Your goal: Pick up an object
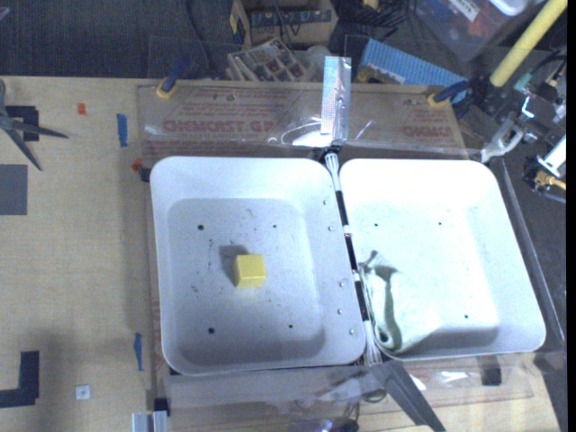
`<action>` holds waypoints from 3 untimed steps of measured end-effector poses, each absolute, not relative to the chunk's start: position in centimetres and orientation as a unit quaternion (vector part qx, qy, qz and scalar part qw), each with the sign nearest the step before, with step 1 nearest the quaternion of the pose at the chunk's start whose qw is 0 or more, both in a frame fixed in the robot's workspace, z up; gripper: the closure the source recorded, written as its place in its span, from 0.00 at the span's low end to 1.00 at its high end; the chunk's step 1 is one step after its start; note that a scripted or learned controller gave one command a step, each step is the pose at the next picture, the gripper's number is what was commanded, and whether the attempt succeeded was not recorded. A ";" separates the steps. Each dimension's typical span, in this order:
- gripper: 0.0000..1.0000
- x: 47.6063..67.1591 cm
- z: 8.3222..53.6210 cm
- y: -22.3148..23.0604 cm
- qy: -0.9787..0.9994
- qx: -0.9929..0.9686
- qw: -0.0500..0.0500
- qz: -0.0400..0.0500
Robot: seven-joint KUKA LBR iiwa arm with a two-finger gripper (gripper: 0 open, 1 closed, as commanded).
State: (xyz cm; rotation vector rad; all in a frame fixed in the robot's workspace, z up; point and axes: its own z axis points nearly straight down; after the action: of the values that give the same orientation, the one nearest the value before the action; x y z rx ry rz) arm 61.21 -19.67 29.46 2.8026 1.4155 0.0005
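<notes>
The desk [63, 259] is pale wood. On it, far to the left of the left bin [162, 187], lies a dark thin tool [22, 131], and nearer to the left bin there is a short strip of blue tape [121, 130].

The left bin is white and shallow, and its floor has some small dark specks. A small yellow block [250, 270] sits on this floor, a little left of the middle, apart from all the walls. It throws a soft shadow on its upper left side.

Behind the left bin, a clear plastic sheet [225, 120] with red letters lies flat on the desk. An orange clamp [166, 86] holds the sheet's left corner.

To the right of the left bin, touching it along one side, stands the right bin [508, 214]. In it a pale, limp thing [385, 300] lies bent, close to the wall that meets the left bin. What it is I cannot say.

Far to the right of the left bin, at the back, a yellow tube [533, 27] leans at a slant.

About the gripper, I cannot tell how wide it is or if it holds anything.
</notes>
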 end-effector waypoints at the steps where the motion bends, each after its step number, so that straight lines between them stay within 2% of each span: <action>1: 0.00 61.3 28.9 -21.2 0.249 0.968 0.001 0.000; 2: 0.00 58.8 29.0 -22.3 0.102 0.995 -0.001 -0.002; 3: 0.00 58.8 29.0 -22.3 0.102 0.995 -0.001 -0.002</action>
State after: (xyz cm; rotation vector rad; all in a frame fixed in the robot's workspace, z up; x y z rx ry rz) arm 58.80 -22.27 29.05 3.1279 0.3219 -0.0063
